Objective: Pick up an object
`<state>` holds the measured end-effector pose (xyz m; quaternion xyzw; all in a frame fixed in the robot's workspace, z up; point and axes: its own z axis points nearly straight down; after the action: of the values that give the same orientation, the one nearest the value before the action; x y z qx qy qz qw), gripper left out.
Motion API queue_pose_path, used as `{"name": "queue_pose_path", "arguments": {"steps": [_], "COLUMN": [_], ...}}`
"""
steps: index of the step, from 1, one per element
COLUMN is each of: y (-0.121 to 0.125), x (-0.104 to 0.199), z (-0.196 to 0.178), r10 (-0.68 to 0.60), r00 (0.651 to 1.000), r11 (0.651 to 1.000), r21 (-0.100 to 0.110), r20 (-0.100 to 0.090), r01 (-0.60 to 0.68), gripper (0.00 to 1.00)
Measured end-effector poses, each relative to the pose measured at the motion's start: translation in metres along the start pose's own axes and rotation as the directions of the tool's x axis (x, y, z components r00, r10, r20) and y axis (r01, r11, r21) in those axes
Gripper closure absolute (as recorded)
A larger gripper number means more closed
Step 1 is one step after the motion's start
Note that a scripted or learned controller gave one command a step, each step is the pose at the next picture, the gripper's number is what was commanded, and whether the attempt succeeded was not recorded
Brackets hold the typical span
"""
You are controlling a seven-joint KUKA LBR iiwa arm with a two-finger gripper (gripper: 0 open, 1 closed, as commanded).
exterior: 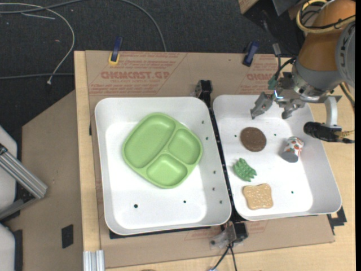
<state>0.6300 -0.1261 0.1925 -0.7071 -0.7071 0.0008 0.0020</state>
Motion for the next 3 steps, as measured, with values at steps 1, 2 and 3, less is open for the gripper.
{"name": "queue_pose_path", "arguments": {"steps": [1,2,3], "y": [0.001,-0.001,0.001], "x": [0.000,0.006,0.003], "z": [-0.001,0.041,0.103], "r10": [0.000,-0.001,0.000], "r00": [1.000,1.000,1.000], "r11": [1.000,1.000,1.000], "r21": [-0.003,-0.002,0.004], "r20": [0.001,0.001,0.000], "r01": [0.000,0.001,0.000], "gripper": [0.00,0.00,0.00]}}
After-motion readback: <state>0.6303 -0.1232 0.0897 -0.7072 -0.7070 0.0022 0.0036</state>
